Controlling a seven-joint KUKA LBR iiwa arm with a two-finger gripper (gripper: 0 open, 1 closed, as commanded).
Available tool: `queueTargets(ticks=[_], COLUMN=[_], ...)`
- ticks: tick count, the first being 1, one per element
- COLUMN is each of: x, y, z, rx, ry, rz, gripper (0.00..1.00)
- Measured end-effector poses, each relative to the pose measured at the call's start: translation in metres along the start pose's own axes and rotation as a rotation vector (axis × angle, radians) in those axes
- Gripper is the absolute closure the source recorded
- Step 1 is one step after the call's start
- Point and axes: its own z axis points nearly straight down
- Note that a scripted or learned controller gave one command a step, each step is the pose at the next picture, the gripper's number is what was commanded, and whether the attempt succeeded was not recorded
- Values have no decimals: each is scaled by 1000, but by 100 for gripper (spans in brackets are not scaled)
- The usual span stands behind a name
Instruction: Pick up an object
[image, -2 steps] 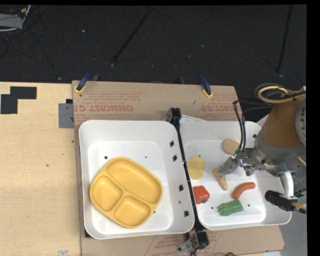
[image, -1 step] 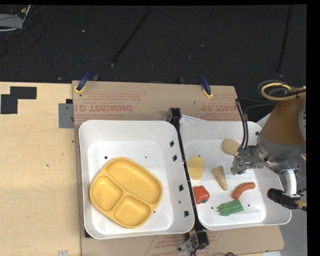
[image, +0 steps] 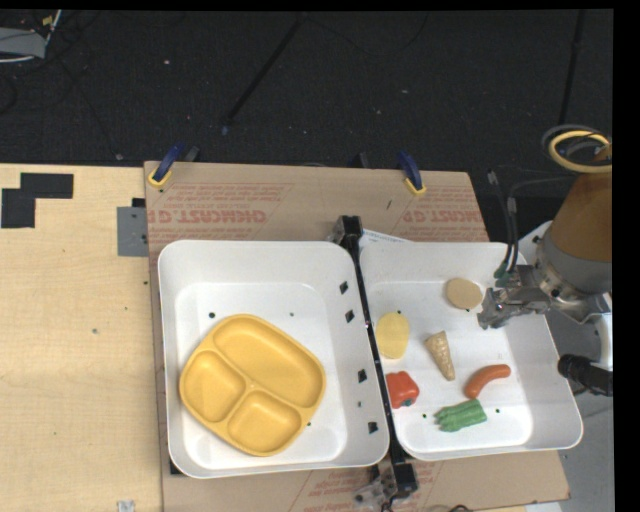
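- Object to be picked: none is lifted yet. Six small items lie loose on the floor of the right bin (image: 560, 425), in the lower right of the frame.
- Nearest candidate: a tan round piece (image: 463, 293), flat and disc-like, lying near the bin's upper wall, just left of the claw (image: 497, 308).
- Other candidates: a pale yellow piece (image: 392, 335) by the divider; a cream cone (image: 441, 355) at centre; a red piece (image: 402, 389) below the yellow one; an orange-red sausage shape (image: 487, 378); a green piece (image: 461, 416) lowest of all. All lie apart from one another.
- Claw: low over the bin's right side, beside the tan piece. Nothing shows between its tips; whether it stands wide or narrow cannot be told.
- Left bin (image: 180, 270): holds a yellow divided plate (image: 252, 383).
- Progress, as judged: approach stage only. Grasp and lift remain.
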Motion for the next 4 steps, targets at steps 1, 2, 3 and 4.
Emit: queueTargets(ticks=[1, 2, 3, 4], x=[-1, 50, 109, 158], y=[1, 11, 12, 27], z=[-36, -44, -38, -44], rx=[2, 5, 5, 4], ry=[0, 2, 2, 1], rz=[0, -4, -4, -3], gripper=[100, 100, 100, 100])
